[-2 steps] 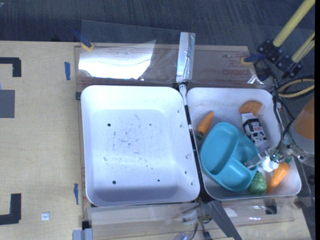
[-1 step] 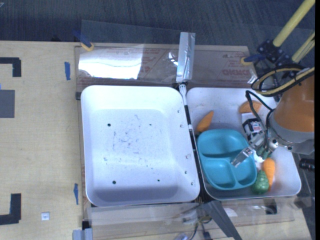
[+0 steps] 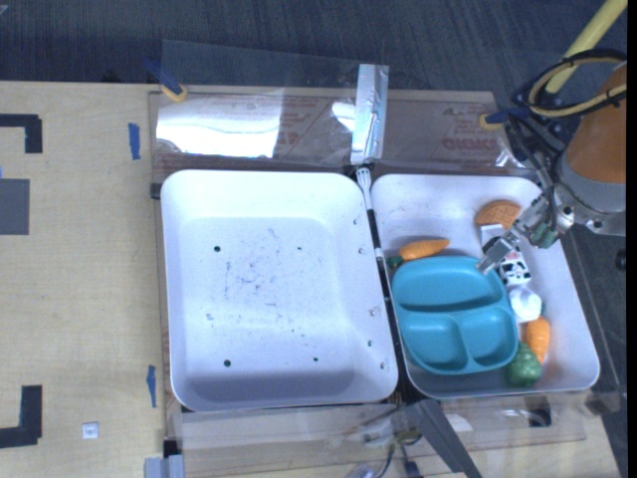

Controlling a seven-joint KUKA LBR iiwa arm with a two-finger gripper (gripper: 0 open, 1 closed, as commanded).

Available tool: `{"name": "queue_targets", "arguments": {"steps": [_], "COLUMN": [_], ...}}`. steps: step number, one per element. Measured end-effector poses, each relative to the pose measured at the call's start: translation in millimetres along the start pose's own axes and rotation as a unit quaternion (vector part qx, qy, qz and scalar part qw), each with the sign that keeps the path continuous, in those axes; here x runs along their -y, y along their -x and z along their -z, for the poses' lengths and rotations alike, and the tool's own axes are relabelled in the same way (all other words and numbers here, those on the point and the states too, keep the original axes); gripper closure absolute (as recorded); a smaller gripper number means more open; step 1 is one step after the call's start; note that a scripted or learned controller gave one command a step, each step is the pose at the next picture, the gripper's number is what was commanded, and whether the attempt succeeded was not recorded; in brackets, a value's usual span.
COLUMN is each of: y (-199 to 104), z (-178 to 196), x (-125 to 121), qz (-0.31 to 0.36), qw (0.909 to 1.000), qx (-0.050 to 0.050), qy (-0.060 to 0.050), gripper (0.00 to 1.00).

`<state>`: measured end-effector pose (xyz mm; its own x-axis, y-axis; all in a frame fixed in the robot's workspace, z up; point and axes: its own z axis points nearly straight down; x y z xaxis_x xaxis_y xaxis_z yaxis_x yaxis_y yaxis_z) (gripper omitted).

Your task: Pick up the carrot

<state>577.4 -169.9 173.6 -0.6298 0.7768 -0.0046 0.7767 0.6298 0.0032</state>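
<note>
Glossy white plastic bins (image 3: 269, 192), smooth matt blue plastic tray (image 3: 453, 317), pale wooden bench (image 3: 80, 267).

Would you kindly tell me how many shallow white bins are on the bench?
2: the left bin and the right bin, side by side, their inner rims meeting mid-bench.

Two white bins are seen side by side. In the right bin (image 3: 582, 361) a blue divided tray (image 3: 453, 312) is placed, an orange carrot (image 3: 423, 250) just above it. The gripper (image 3: 506, 250) is positioned beside the tray's upper right corner.
</note>
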Motion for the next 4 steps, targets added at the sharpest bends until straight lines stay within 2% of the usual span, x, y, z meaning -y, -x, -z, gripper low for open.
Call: {"name": "queue_targets", "arguments": {"steps": [1, 2, 3, 4], "y": [-38.7, -18.3, -35.3, -34.4], "z": [-36.0, -75.0, -86.3, -76.9], "x": [-51.3, -87.7, -68.2, -69.8], "qz": [-0.181, -0.172, -0.145, -0.145], "qw": [0.9835, 0.9852, 0.9895, 0.9894], "qx": [-0.004, -0.001, 0.002, 0.003], "qy": [-0.004, -0.001, 0.005, 0.006], "gripper": [0.00, 0.00, 0.00, 1.00]}}
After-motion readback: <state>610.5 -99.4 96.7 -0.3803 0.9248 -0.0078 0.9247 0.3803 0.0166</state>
